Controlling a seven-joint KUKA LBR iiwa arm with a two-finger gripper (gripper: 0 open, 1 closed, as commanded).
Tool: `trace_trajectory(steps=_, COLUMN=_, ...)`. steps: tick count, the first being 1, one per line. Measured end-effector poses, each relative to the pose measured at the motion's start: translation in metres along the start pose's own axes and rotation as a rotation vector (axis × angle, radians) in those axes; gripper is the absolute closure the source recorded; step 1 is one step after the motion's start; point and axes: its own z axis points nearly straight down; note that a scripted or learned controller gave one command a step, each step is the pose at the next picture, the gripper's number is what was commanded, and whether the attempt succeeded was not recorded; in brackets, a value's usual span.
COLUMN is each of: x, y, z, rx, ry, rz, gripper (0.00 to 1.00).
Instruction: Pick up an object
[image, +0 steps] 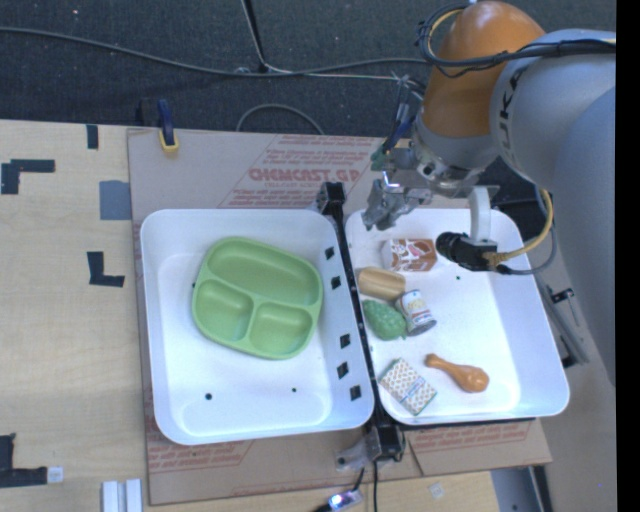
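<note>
At the lower edge of the frame, a black clamp (372, 447) grips the bench where the two bins meet. Just above it, in the lower part of the right white plastic bin (535, 375), lies a small checkered white-and-tan box (408, 386), tilted, close to the bin's lower left corner. To its right rests an orange drumstick-shaped toy (459, 373), its thicker end pointing right. Higher up, near the bin's left wall, a crumpled green leafy toy (384, 319) touches a small tin can with a printed label (417, 311), lying on its side just to the right. Directly above the green piece sits a tan bread-roll-shaped toy (380, 283), and above that a red-and-white wrapped packet (411, 254).

In the left white plastic bin (165, 350), a light green divided plastic tray (258, 297) with three compartments lies slightly tilted in the upper middle. Both bins sit on a brown cardboard sheet with red lettering (290, 175) over the pale wooden bench (60, 330).

At the upper centre-right of the frame, the grey metal two-finger gripper (383, 214) hangs over the upper left corner of the right bin, above the packet and apart from it (whether the gripper is spread or closed cannot be told from this angle). Nothing is visibly held. Above it swells the orange band of the grey arm (470, 50), entering from the right.
</note>
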Motion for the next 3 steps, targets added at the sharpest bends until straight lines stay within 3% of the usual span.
trace_trajectory(steps=2, x=0.101, y=-0.014, z=0.012, rx=-0.003, ry=0.0, rz=-0.001, gripper=1.0)
trace_trajectory(steps=3, x=0.098, y=-0.014, z=0.013, rx=-0.003, ry=0.0, rz=0.002, gripper=0.0)
